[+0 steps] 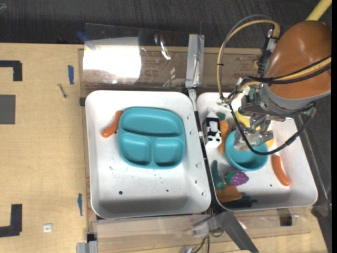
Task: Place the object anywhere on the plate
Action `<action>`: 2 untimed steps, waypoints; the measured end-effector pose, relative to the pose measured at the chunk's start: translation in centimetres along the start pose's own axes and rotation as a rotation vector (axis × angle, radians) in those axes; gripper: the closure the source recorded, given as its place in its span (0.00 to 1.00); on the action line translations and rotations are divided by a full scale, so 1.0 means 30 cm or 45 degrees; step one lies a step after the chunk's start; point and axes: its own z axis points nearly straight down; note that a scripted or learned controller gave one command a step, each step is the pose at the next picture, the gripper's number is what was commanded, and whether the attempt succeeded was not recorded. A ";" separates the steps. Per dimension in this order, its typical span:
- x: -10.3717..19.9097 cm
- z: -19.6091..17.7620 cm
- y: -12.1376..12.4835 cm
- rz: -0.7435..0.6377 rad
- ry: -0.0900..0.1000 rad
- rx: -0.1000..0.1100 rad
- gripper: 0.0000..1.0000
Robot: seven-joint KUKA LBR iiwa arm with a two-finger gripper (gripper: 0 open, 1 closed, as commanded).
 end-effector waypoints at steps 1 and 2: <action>-0.146 -0.240 -0.108 -0.136 -0.003 0.006 1.00; -0.431 -0.067 0.115 -0.260 -0.004 -0.005 1.00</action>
